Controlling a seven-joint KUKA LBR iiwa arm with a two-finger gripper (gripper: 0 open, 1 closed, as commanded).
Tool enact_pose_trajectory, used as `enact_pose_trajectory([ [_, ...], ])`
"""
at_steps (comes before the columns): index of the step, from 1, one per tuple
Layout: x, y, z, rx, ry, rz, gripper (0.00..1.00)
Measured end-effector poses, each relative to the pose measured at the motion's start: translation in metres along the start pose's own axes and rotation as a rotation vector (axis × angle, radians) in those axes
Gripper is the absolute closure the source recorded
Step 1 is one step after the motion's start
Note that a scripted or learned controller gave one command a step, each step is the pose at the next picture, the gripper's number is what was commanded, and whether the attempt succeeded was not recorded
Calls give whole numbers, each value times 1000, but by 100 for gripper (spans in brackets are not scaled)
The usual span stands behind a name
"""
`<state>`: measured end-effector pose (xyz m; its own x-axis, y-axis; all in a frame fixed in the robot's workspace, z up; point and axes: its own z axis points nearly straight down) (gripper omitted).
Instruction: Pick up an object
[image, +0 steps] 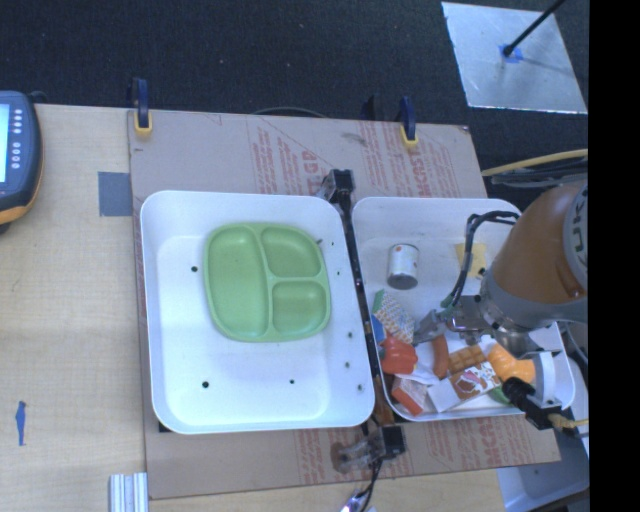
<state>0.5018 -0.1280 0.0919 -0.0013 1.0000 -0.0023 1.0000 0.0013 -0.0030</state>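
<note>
The right bin (436, 224) holds a small silver can (403, 266) lying near its middle and a heap of objects along its near side: a red-orange piece (399, 355), an orange carrot-like piece (440, 357), printed packets (474, 380) and a yellow-orange item (513, 366). My gripper (446, 322) hangs low over this heap, just above the carrot-like piece. The arm's orange band (540, 250) rises behind it on the right. The wrist hides the fingertips, so nothing shows between them.
The left bin (170, 330) holds a green divided plate (267, 280). A black divider bar (352, 262) runs between the bins. A pendant device (18, 150) lies at the bench's far left. Clamps (143, 108) hold the cardboard at the back.
</note>
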Motion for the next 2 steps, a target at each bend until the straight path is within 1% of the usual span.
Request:
enact_pose_trajectory([
  [1,-1,1,-10,1,1,-3,100],
  [2,71,42,-103,-4,2,-2,100],
])
